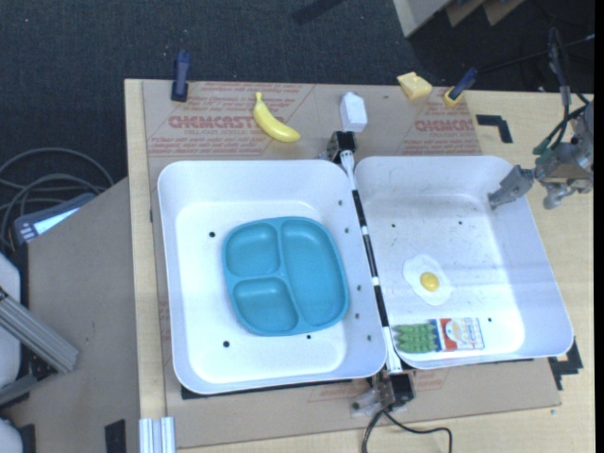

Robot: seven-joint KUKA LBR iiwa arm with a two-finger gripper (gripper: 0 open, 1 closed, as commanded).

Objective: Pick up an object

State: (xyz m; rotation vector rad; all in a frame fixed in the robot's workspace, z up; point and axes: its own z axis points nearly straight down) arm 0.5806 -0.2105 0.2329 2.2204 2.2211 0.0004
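Observation:
In the right bin (528, 281) a toy fried egg (429, 279) lies near the left wall. A flat printed food packet (439, 336) rests at the bin's front left. A blue divided plate (283, 274) lies in the left bin (189, 253). My gripper (528, 192) hangs over the far right corner of the right bin, well away from the egg and the packet. Its fingers are spread open with nothing between them.
On the bench behind the bins lie a yellow banana (274, 121), a small white block (353, 109) and a yellow cheese wedge (413, 85). Blue clamps (180, 74) (460, 85) grip the bench's far edge. A black divider (363, 243) runs between the bins.

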